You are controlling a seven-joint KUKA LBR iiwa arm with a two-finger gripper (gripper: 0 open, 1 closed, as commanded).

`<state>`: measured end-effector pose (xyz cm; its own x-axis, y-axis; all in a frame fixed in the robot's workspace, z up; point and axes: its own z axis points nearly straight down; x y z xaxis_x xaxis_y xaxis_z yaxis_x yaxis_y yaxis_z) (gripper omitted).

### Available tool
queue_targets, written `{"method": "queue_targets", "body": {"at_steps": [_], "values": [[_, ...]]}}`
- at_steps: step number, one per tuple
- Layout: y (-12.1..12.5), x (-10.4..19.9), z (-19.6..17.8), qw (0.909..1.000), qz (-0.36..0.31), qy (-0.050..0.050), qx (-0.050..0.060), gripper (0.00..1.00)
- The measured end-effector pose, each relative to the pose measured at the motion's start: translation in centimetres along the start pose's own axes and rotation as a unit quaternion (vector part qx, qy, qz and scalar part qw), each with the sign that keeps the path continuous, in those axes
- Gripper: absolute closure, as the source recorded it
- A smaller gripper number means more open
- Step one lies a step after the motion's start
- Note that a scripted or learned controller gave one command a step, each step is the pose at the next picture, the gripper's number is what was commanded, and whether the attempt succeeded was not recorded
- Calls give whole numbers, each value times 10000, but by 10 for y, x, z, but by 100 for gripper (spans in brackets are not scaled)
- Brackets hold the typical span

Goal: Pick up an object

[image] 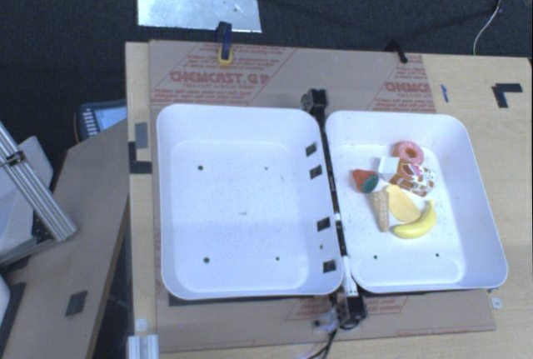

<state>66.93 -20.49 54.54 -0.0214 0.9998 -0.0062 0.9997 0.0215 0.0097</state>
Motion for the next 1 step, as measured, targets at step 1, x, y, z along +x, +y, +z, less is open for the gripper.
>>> {"method": "queue_targets", "body": {"at_steps": [1], "values": [[1,1,-12,10000,-27,-12,-20,100]]}}
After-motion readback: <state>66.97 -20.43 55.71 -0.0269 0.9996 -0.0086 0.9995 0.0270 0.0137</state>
